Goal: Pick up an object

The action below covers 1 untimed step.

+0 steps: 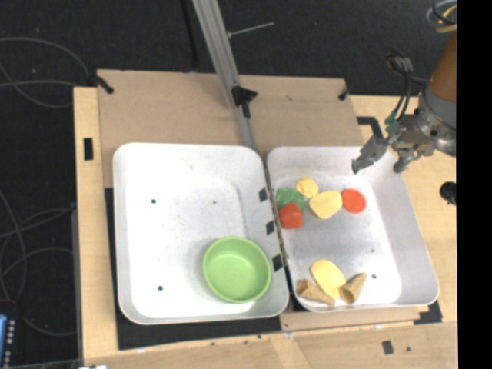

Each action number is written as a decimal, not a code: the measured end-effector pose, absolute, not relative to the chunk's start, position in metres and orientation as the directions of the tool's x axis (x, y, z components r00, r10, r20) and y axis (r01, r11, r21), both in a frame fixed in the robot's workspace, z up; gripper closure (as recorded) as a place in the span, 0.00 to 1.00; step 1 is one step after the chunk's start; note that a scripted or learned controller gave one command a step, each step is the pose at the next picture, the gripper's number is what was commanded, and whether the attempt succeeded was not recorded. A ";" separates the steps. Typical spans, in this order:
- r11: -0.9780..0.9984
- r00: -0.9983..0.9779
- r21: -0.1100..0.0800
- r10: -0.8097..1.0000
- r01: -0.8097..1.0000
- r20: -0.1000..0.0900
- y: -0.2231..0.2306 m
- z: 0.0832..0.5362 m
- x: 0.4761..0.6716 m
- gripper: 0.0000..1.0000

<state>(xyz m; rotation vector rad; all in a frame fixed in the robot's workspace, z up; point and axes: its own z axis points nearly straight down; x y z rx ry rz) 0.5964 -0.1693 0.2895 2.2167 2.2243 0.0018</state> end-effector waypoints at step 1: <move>0.003 -0.003 0.002 1.000 1.000 0.000 -0.169 0.290 0.596 0.00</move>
